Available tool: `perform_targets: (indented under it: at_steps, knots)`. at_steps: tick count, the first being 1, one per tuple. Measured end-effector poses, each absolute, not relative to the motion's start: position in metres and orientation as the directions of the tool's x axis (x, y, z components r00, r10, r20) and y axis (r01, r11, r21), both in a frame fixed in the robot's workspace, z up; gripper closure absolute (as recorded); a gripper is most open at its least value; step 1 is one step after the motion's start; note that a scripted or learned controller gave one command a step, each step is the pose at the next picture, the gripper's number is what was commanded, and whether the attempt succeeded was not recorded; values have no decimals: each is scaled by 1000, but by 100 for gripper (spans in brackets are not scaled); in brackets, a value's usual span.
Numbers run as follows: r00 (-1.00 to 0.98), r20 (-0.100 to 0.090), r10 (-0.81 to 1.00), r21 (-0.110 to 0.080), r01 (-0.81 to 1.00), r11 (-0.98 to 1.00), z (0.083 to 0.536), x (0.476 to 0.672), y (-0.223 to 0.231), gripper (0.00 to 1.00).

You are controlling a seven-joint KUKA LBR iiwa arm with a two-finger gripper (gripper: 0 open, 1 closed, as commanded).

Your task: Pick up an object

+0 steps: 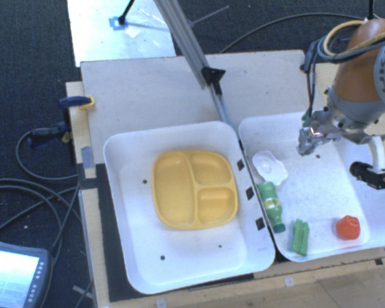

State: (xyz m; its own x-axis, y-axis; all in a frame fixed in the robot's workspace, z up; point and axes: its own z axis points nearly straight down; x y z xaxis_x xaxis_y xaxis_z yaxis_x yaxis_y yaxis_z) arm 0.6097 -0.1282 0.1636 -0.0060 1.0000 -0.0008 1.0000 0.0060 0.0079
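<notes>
My gripper hangs over the back of the right bin, to the right of a white cup-like object. Nothing shows between its fingers. A green bottle lies along the bin's left wall. Near the front wall lies a small green block. A red-orange object sits at the front right of the bin.
The left bin holds a yellow divided tray. A grey pole slants down to the gap between the bins. Cables and a blue clamp lie off the bench's left side.
</notes>
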Motion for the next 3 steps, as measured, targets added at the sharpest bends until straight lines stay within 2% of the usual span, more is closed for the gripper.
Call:
perform_targets:
  at_steps: [1,2,3]
  knots:
    - [-8,0,1000,7,1000,8,212,611,-119,100]
    - [-8,0,1000,3,1000,8,226,612,-119,100]
    - [-11,2,1000,1,1000,11,218,614,-62,100]
